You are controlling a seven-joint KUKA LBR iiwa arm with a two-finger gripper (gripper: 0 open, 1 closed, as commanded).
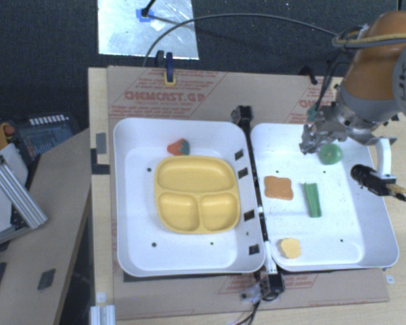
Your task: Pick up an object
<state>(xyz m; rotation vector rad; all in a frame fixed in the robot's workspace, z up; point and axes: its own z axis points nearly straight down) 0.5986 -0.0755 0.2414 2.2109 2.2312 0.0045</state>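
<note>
Reaching in from the right, the grey arm hung its gripper (316, 143) over the far part of the right bin (345, 249), just beside a green ball (331, 155).

Nearest the camera in that bin lay a small yellow piece (290, 248) by the front left corner; farther in sat an orange slab (279, 187) with a green stick (312, 199) just to its right, the two apart. Beyond them the ball rested at the gripper's right side, partly tucked under the wrist, which hid whether the fingers were spread or closed, and nothing showed between them. In the left bin (132, 249) a yellow divided tray (195, 193) filled the middle, with a small red-and-green item (178, 147) just behind its far edge.
</note>
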